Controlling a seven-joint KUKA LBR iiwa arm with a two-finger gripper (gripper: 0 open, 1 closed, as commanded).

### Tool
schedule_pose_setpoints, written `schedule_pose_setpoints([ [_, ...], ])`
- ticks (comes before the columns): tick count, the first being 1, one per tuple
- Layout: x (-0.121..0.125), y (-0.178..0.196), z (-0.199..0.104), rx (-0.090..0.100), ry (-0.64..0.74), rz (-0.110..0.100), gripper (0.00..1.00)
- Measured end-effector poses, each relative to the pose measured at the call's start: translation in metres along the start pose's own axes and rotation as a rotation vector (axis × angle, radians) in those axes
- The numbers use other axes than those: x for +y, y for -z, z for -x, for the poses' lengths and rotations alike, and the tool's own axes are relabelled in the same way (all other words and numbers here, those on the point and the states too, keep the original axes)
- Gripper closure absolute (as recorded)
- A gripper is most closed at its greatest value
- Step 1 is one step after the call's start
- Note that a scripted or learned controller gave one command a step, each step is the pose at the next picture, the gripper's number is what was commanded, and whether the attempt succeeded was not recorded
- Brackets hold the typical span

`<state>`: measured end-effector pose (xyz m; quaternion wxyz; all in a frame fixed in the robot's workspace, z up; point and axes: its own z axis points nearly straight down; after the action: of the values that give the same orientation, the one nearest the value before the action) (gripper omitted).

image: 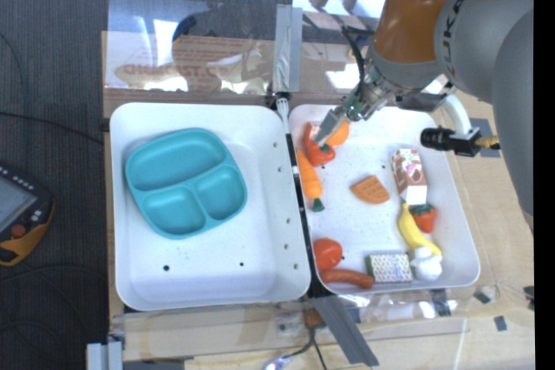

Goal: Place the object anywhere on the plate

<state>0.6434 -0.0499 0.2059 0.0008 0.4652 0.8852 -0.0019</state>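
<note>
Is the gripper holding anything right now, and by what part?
Cannot be told. The gripper is down on a red and orange toy at the right bin's upper left; a grip isn't visible.

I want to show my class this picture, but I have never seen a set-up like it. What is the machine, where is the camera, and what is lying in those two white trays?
The camera is fixed above the bench and looks down at a slant. The grey and orange shape at top right is a robot arm; its pincer reaches down to a red and orange toy vegetable at the top left of the right bin. Whether it grips the toy cannot be told. That bin also has a carrot, an orange wedge, a banana, a tomato, a sausage and small packets. The left bin holds a blue divided plate, where one toy should go.
</note>
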Motion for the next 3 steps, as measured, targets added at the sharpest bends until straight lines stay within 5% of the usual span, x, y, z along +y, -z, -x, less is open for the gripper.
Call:
schedule_pose_setpoints([
  [1,0.029,0.050,-0.061,0.001,0.099,0.003,1.00],
  [2,0.075,0.036,-0.109,0.003,0.067,0.003,1.00],
  [3,0.097,0.035,-0.195,0.004,0.111,0.002,1.00],
])
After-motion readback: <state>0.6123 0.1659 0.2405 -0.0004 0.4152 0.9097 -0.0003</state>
